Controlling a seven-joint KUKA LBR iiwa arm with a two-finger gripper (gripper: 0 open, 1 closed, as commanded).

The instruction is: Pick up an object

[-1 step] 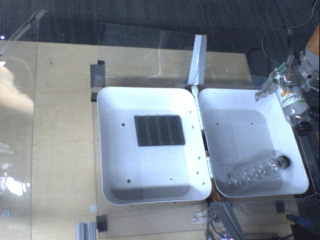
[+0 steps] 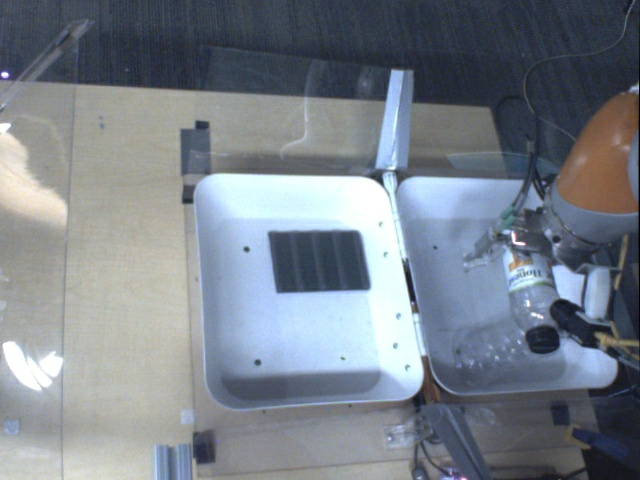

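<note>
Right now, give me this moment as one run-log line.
arm: over right bin | tool: at clear bottle | bottle: lying in bin, black cap | left bin: dark grate

The counter (image 2: 120, 298) looks like pale, smooth wood. Both bins, left (image 2: 225, 368) and right (image 2: 440, 218), are matt white plastic. A clear, glossy plastic bottle (image 2: 527, 286) wears a paper-like label and a black cap (image 2: 542, 340). The arm's orange band (image 2: 605, 163) shines smoothly.
</note>
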